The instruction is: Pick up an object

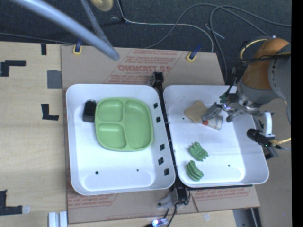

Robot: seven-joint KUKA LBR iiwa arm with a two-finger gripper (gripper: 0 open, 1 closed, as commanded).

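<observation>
Red "CHEMCAST GP" print on cardboard sheet (142, 65), upper centre. Gripper (211, 113) over tan cookie-shaped object (194, 111), right bin (246, 155); finger opening, grasp: cannot tell.

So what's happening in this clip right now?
The arm reaches in from the right, its gripper low in the right bin beside a tan piece, over a small clear item with red on it. Two green toys lie nearer the front. The left bin holds a green divided plate and a black block.
</observation>
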